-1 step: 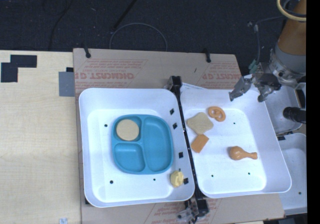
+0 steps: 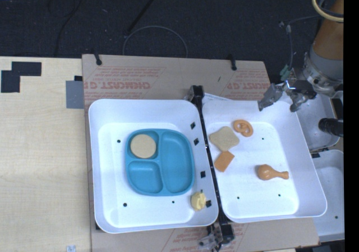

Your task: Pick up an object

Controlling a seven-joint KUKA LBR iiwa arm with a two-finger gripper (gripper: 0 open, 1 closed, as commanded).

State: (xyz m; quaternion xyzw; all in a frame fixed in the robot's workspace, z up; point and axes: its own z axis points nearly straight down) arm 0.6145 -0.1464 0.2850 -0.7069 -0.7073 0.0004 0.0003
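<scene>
The jaws are standing spread, with nothing between them: the gripper is hanging over the far right corner of the right bin, its two dark fingers splayed to either side. It is sitting above the rim there, well apart from every candidate object, so the step in hand looks like choosing a target and coming down on it.

Nearest is the pretzel, lying flat near the bin's far side; just beside it are the bread slice and the orange wedge, which are touching or nearly so (hard to tell at this slant). The drumstick is lying alone on bare floor toward the near right, and I judge it the safest pick: clear room on both sides, and a narrow shaft to close across.

To do it well, the arm should be centring over the drumstick's thick end, turning the fingers crosswise to its length, then descending straight down before closing.

In the left bin a blue tray is holding a cookie.
</scene>
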